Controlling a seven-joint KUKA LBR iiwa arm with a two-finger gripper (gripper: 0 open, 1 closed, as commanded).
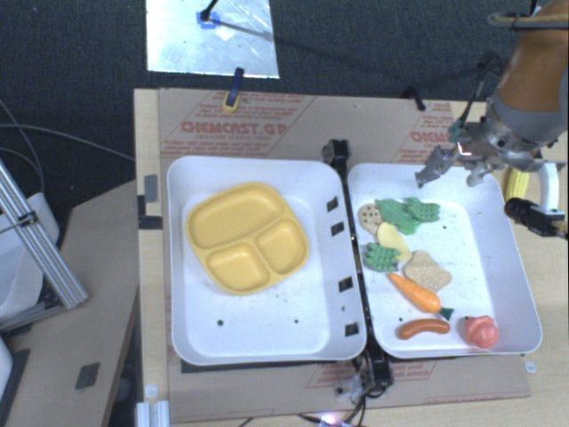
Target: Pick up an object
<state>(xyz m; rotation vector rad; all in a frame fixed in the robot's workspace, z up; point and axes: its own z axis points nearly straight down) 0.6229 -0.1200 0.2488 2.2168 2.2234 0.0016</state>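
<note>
While nothing sits between the fingers, I see the toy food lying in a loose cluster in the right bin (507, 265). Nearest the bin's far edge is a green leafy piece (409, 213), with a brown cookie (368, 214) touching its left side. Just below them lie a pale yellow piece (389, 236) and a smaller green piece (380, 257), close together. A bread slice (427, 272) rests beside those, and the carrot (416, 293) lies at a slant against its near edge. Toward the near rim I have a sausage (423, 328) and, to its right, a pink piece (481, 331), apart from each other.

My gripper (451, 173) hangs above the far rim of the right bin, fingers spread and grasping nothing, well clear of the food below. Its grey wrist runs up and right into the orange band of the arm (538, 60).

The left bin (267, 336) holds a yellow divided tray (246, 236), lying flat near its middle. Both bins rest on a brown board (267, 123) with red lettering. Beyond the board, a silvery sheet (212, 23) lies on dark carpet.
</note>
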